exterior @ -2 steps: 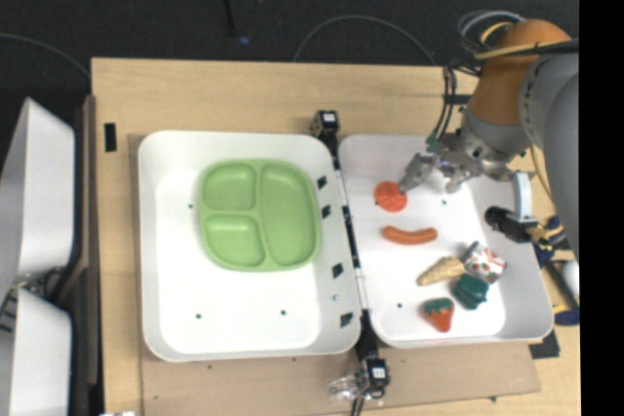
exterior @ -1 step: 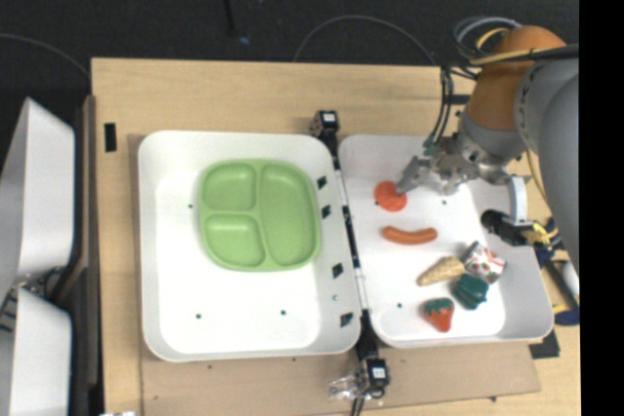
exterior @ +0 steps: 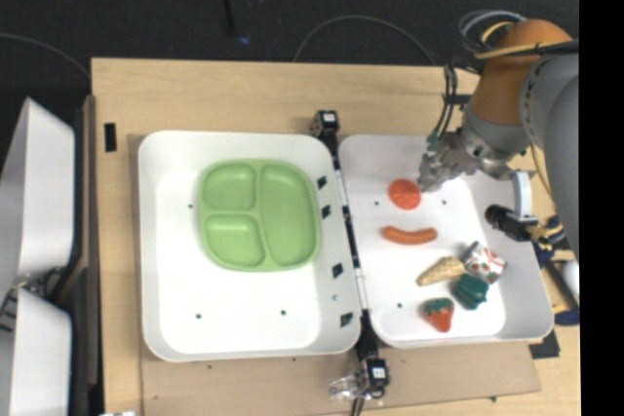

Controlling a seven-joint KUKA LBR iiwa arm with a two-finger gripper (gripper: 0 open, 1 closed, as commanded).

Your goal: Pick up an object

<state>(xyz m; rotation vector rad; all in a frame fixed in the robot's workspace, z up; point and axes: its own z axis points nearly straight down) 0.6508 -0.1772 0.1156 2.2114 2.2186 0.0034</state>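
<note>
Worktop [exterior: 117, 102] carries two white bins. Left bin [exterior: 166, 307] holds a green divided plate [exterior: 260, 213], centre-left of frame. Right bin [exterior: 517, 307] holds the small items: orange sausage [exterior: 409, 234] mid-bin, cone [exterior: 439, 271] below it, teal piece [exterior: 470, 291] and strawberry [exterior: 439, 313] lower right, red tomato [exterior: 406, 195] upper left of that bin. Hand [exterior: 432, 172] sits just above-right of the tomato; can't tell if open or closed.

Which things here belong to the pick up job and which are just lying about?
Job: two-finger gripper; round red-orange tomato toy beside it; right white bin.
Lying about: orange sausage toy; tan cone toy; red strawberry toy; teal toy; green divided plate; left white bin.
</note>
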